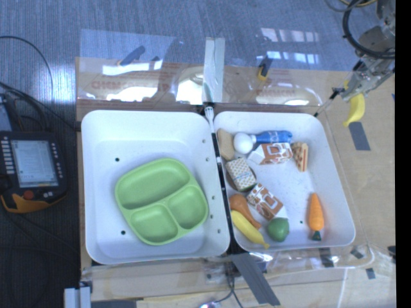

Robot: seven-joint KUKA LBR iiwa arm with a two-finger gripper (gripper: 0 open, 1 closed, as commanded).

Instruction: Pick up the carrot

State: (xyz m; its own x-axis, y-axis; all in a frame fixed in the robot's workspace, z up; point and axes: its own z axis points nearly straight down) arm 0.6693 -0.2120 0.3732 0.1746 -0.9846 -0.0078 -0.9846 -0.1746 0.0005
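The camera view looks down on 2 white bins side by side. The left bin [103, 140] holds a green divided plate [162, 200] with 3 compartments.

The right bin [334, 178] holds the clutter. The carrot [314, 214] lies near the bin's 4 o'clock corner, orange, roughly upright in the frame, its green end toward 6 o'clock. It sits apart from the other items, close to the right wall.

At 12 o'clock in that bin lie a white ball [243, 143] and a blue bottle [273, 136], with a patterned carton [277, 153] and a small waffle-like piece [300, 156] just below. Toward the divider sit a checked packet [240, 172] and another patterned box [264, 201]. At 7 o'clock lie a yellow banana [248, 228], an orange item [243, 207] touching it, and a green lime [278, 229].

The gripper [359, 85] is at the frame's 2 o'clock, outside the bin over the bench, beside a yellow object [355, 110]. Whether that object is held, and how the claw stands, I cannot tell. The carrot lies well apart from it, toward 6 o'clock.
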